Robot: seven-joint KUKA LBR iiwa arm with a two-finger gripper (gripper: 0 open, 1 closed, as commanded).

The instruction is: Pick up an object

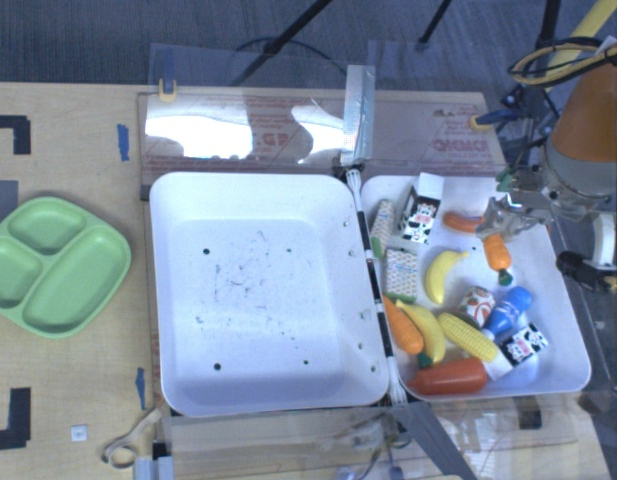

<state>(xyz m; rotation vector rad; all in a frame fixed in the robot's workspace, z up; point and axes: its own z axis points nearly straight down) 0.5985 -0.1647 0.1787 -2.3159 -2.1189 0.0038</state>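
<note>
A: Starting at the near edge, what lies along the bench front?

B: A pair of scissors with pale handles [128, 446] lies on the wood near the left bin's front corner. Just behind it sits the left bin [188, 368], a shallow white tray with faint scuff marks on its floor.

A: And the right bin?

B: The right bin [573, 363] is crowded. Nearest the front lies a red pepper-like toy [450, 376], and just beside it a small black-and-white carton [526, 345]. An ear of corn [470, 335] lies on a slant behind the red toy, with a banana [424, 326] and a carrot [403, 329] side by side toward the divider. A blue bottle [509, 311] lies next to a red-and-white ball-like toy [477, 305].

A: Farther back?

B: A second banana [443, 273] curves through the middle of the bin, and a green patterned packet [400, 272] lies by the divider. Behind those stands a second black-and-white carton [419, 215].

A: Where is the gripper?

B: The gripper [500, 220] hangs over the bin's far right part, the grey arm with its orange band [588, 128] entering from the right. A small orange carrot [497, 253] sits right beneath the fingertips, and another orange piece [461, 222] lies just to the left. Whether the fingers are spread or closed cannot be told, nor whether they touch the carrot.

A: Anything outside the bins?

B: A green divided plate [58, 266] rests on the bench well to the left.
</note>
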